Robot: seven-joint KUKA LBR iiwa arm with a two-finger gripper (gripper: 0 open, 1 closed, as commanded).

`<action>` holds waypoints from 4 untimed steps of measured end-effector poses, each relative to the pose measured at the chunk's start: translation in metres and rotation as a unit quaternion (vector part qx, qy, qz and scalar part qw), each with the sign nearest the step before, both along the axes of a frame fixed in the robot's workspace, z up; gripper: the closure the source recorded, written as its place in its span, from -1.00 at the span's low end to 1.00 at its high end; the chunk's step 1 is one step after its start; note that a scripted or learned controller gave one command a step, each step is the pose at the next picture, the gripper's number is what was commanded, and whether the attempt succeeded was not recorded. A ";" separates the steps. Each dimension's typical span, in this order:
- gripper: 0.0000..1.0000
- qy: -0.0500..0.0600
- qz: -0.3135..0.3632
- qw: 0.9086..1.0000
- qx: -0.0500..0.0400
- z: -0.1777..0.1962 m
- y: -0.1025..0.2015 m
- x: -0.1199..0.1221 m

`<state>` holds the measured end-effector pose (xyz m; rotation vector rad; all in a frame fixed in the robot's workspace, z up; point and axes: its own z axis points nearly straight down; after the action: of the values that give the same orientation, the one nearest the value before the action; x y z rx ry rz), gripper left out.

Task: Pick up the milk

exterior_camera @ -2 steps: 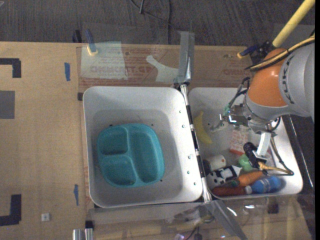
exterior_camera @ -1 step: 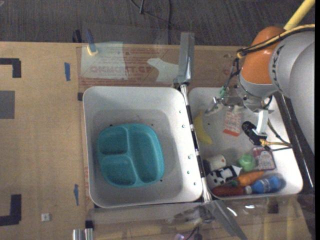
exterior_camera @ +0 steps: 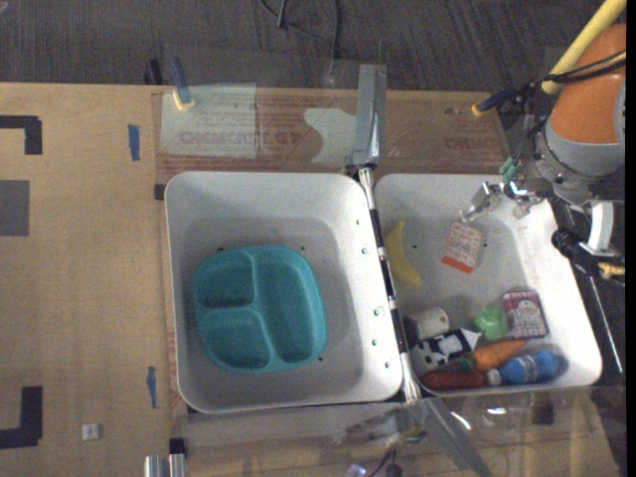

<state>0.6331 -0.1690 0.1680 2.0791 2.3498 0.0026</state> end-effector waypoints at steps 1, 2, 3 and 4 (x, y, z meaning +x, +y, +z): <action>-1.00 -0.001 0.041 0.999 -0.001 0.171 -0.053 0.035; -1.00 0.001 0.066 0.998 0.000 0.096 -0.051 0.035; -1.00 -0.001 0.171 0.985 -0.002 0.270 -0.052 -0.003; -1.00 0.000 0.183 0.983 0.000 0.269 -0.003 -0.005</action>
<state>0.6280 -0.1724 0.4369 1.6133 2.6915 0.0017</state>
